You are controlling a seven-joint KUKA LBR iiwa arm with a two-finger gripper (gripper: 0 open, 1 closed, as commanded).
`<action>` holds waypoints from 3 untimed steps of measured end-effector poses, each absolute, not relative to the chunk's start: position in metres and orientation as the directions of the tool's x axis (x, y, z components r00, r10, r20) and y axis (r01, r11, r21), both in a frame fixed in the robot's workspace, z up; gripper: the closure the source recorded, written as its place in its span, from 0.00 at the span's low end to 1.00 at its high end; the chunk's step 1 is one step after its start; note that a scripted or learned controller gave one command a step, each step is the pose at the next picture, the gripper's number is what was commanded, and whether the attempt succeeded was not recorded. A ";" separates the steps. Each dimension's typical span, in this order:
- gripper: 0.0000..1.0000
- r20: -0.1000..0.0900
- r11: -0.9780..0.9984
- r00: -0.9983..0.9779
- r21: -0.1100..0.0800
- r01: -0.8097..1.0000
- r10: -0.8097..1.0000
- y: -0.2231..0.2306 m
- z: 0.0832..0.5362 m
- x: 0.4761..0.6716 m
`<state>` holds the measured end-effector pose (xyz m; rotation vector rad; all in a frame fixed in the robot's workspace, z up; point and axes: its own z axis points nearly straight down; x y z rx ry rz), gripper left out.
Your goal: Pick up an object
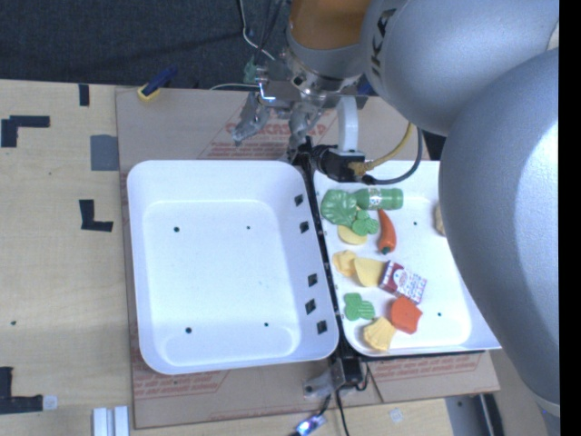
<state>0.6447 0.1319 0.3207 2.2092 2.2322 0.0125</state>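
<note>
Dark fabric hangs behind the surface [54, 243], a pale wooden top with black marks, and we see a brown cardboard sheet [182, 125] lying under the two white bins. Our gripper [272, 127] hangs over that cardboard just beyond the far rims of the bins, close to where the two bins meet. Its two fingers stand apart with nothing between them, so we read it as released and carrying nothing.

Below the gripper and to its left lies the left bin [145, 243] (its floor shows only a few small dark dots). Below the gripper and to its right lies the right bin [454, 325], and here we find all the things to pick. Nearest the gripper is a green bottle [386, 197] lying on its side, touching a green leafy toy [339, 207]. Just beyond these are a yellow piece [352, 234] and an orange-red carrot-like toy [387, 232]. Farther from the gripper come two yellow-tan pieces [359, 268], a small red and white packet [403, 282], a small green piece [358, 308], an orange block [405, 316] and another yellow piece [379, 336].

A blue and yellow item [156, 83] lies left of the gripper on the far edge of the surface; we cannot tell what it is.
</note>
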 end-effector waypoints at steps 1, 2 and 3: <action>1.00 0.004 0.008 -0.008 0.006 1.000 1.000 0.211 0.391 0.668; 1.00 0.005 0.005 -0.006 0.015 1.000 1.000 0.235 0.544 0.667; 1.00 -0.002 0.003 -0.003 -0.008 1.000 1.000 0.234 0.467 0.603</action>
